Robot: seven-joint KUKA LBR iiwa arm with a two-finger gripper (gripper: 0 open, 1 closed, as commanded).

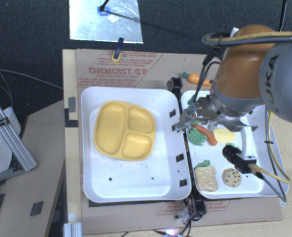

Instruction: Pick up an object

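My arm (279,83) is a bulky grey casting with black lettering, partly cut off, on its shell, and above the wrist it carries a wide, glossy orange band (244,58) that bulges like a dome. A black cable and a yellowish one loop over the top of the orange section, and another yellow cable trails down along the lower side. The tool (193,118) is a cluster of dull metal and black parts with small brackets.

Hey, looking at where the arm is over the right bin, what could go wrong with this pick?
1. The orange sausage, green piece and yellow piece lie packed together below the gripper, so a grab may catch the wrong one or nudge its neighbours.
2. The gripper hangs close to the divider between the right bin and left bin; coming down, it might clip that edge.
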